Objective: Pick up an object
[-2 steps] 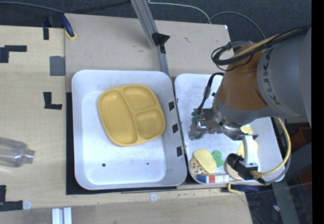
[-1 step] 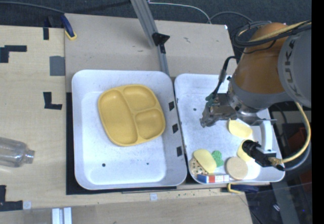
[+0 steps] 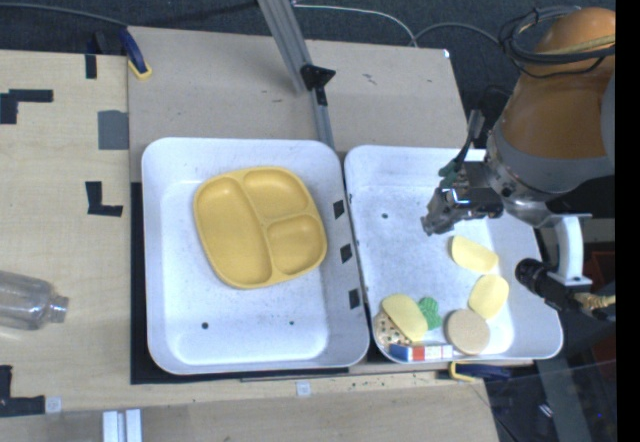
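Observation:
My gripper (image 3: 437, 220) hangs over the middle of the right bin (image 3: 400, 180), just left of and above a pale yellow oval piece (image 3: 473, 255). A second yellow piece (image 3: 488, 296) lies below it. Along the bin's front edge sit a yellow block (image 3: 404, 316), a small green item (image 3: 429, 310) and a tan round disc (image 3: 467, 332). Nothing shows between my gripper and these things.
The left bin (image 3: 170, 310) carries a yellow divided plate (image 3: 260, 226). A metal pole (image 3: 277, 5) slants down to the bins' back edge. A clear plastic bottle (image 3: 28, 301) lies on the bench at far left. A flat red, white and blue item (image 3: 425, 353) lies at the right bin's front.

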Tool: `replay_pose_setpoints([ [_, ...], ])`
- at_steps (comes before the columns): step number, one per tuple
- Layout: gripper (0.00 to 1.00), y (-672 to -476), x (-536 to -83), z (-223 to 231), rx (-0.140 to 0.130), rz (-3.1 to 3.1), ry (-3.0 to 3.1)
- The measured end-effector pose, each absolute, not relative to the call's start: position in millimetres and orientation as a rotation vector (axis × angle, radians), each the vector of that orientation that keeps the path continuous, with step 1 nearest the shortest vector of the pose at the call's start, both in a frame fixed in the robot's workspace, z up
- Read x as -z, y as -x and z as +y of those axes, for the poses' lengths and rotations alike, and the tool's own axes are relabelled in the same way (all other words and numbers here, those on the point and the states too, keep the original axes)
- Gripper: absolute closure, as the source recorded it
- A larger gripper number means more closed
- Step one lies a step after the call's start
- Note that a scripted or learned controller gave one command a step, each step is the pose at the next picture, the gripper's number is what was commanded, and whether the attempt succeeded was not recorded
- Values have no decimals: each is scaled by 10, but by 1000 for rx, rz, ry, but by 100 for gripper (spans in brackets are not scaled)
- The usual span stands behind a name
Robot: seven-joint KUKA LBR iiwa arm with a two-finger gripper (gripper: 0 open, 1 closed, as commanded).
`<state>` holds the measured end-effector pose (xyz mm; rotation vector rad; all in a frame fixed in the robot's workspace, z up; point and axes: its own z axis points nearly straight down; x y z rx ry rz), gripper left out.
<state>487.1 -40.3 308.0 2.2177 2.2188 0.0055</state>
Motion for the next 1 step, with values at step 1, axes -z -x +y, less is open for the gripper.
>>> replay_pose_setpoints([
  [1, 100, -5151, -2773, -661, 6, 2220, -2223],
])
